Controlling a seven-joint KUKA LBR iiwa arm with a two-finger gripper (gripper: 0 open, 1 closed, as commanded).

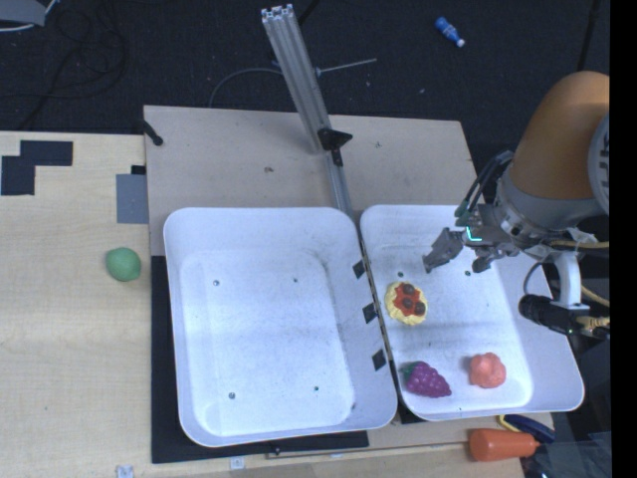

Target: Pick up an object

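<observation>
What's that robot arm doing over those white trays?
The robot's gripper hangs above the right bin with its fingers open and nothing between them. Below it lie a yellow toy with dark spots, purple toy grapes and a pink toy. It has not grabbed any of them yet. A green ball sits on the bench, left of the left bin.

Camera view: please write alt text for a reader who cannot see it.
The gripper hovers open over the right bin, which holds a yellow toy food piece, purple grapes and a pinkish-orange toy. A green ball lies on the bench left of the left bin.
</observation>
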